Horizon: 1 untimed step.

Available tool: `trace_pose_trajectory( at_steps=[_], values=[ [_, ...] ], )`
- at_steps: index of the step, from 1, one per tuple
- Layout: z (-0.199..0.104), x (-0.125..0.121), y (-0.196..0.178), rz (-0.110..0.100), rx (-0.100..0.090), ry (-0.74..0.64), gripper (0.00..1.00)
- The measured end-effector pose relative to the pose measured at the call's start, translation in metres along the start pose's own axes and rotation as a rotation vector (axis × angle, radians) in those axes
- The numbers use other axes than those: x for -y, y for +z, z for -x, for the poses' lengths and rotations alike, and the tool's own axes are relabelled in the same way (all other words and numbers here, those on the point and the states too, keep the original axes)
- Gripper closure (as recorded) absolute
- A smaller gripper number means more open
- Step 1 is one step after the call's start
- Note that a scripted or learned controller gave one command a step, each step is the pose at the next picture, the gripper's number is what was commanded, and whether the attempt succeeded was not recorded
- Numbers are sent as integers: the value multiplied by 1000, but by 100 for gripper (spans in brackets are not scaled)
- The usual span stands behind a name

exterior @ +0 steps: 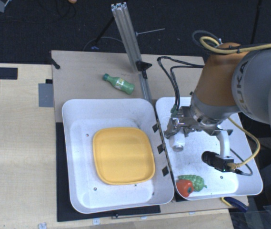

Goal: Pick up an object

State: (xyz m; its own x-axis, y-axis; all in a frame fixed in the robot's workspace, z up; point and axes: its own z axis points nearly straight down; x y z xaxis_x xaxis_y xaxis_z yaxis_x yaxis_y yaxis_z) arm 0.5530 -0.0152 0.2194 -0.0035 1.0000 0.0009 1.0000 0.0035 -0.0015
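Bench point(97, 70) of pale board carried two white bins side by side. Next in bulk was the arm point(230, 85), which leaned over the right bin point(249, 185), orange band above the wrist. The left bin point(73, 128) held a yellow plate point(124, 155) lying flat near its middle. A green bottle point(118, 83) lay on its side on the bench beyond the bins. At the right bin's near edge sat a small pepper toy point(188, 184), red and green, well apart from the gripper point(177, 136), which hung over that bin's left side near the dividing rims. Whether the gripper was spread or pressed together could not be told; nothing showed within it. This looked like the approach step, nothing lifted yet. A next move would likely call for shifting toward the pepper toy, then descending squarely over it.
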Motion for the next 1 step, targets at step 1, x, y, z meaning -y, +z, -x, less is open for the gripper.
trace_pose_trajectory(
  at_steps=[1],
  values=[
    [-44, -6, -4, 1, 1, 1, 100]
  ],
)
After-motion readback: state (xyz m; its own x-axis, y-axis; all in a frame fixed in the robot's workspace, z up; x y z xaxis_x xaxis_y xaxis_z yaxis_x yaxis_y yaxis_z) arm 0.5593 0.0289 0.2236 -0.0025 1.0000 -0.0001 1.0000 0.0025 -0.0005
